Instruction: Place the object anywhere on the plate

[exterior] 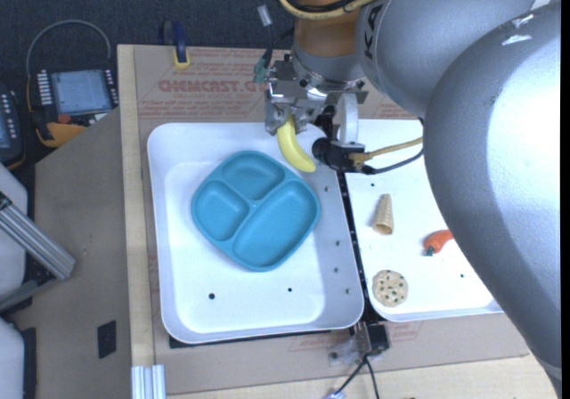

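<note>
Banana (296, 150) top hidden by hand (287, 121); arm cut off right

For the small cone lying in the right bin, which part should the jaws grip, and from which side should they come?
Grip the cone from straight above, around its middle, with the jaws closing across its width. It lies flat on the right bin, pointed end towards the far wall and wide end towards the near one. The tapered tip would probably slip out, and the cookie and carrot leave room around it.

Arm reaching in from the right, gripper low at upper centre of the frame.
The grey arm fills the upper right, its orange band at top centre above the wrist; the gripper (291, 126) points downward with a banana (295, 150) clamped between its fingers.
</note>
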You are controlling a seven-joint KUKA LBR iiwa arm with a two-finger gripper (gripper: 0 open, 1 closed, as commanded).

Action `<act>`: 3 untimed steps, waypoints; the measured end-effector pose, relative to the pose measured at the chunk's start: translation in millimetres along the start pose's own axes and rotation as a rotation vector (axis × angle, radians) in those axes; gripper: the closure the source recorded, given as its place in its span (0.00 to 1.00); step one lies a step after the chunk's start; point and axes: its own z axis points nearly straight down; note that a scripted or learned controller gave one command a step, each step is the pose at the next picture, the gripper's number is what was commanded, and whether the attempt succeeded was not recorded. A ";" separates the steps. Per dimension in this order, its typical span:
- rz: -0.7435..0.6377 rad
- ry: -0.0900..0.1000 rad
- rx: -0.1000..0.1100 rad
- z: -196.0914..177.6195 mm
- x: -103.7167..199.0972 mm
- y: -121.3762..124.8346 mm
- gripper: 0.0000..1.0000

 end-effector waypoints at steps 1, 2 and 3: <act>0.000 0.001 -0.001 -13.2 48.6 5.8 1.00; 0.005 -0.002 0.005 5.8 51.5 10.8 1.00; 0.005 -0.002 0.004 4.5 51.5 10.9 0.00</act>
